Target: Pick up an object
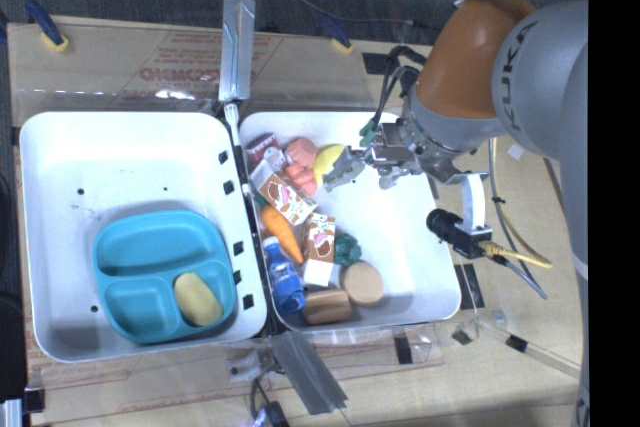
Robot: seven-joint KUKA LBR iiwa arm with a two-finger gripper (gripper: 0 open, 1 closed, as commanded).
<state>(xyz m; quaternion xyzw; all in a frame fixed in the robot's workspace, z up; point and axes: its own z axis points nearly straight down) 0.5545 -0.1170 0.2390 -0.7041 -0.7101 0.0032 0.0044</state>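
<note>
Your gripper (pixel 343 168) low over the right bin (pixel 420 260), fingers parted a little as far as you can tell, nothing between them, yellow toy (pixel 328 158) touching their tips, pink toy (pixel 301 161) just beyond, carrot (pixel 281 228) below.

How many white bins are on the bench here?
2. The left bin holds a blue tray; the right bin holds the toy pile, with the pincer over it.
</note>
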